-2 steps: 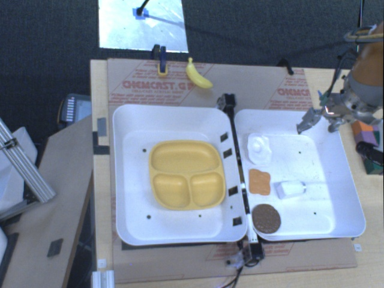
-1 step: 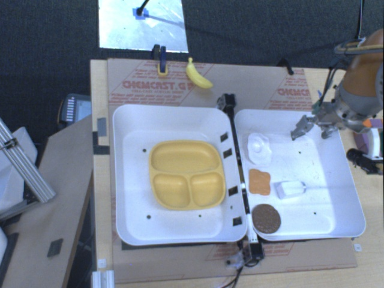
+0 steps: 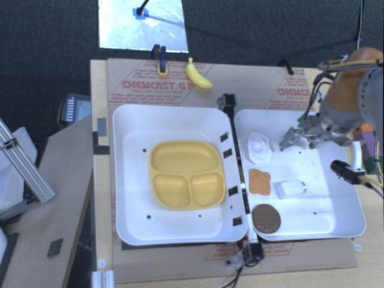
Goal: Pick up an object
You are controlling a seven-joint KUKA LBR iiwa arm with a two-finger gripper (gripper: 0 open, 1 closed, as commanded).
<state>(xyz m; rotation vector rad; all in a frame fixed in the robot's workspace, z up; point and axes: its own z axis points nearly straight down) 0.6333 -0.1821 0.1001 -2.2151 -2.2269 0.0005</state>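
The right bin (image 3: 342, 221) holds a white lidded cup (image 3: 258, 147), a tan square slice (image 3: 259, 182), a small white block (image 3: 290, 188) and a round brown patty (image 3: 266, 218). My gripper (image 3: 296, 142) hangs over the upper part of this bin, to the right of the white cup and apart from it. Its fingers stand open with nothing between them. The arm comes in from the right, its orange band (image 3: 354, 83) above the wrist.
In the left bin (image 3: 129, 161) lies a yellow divided plate (image 3: 185, 174). A black divider (image 3: 234, 161) with clips separates the two bins. A yellow banana (image 3: 198, 75) rests on the board behind the bins, beside a yellow clamp (image 3: 161, 62).
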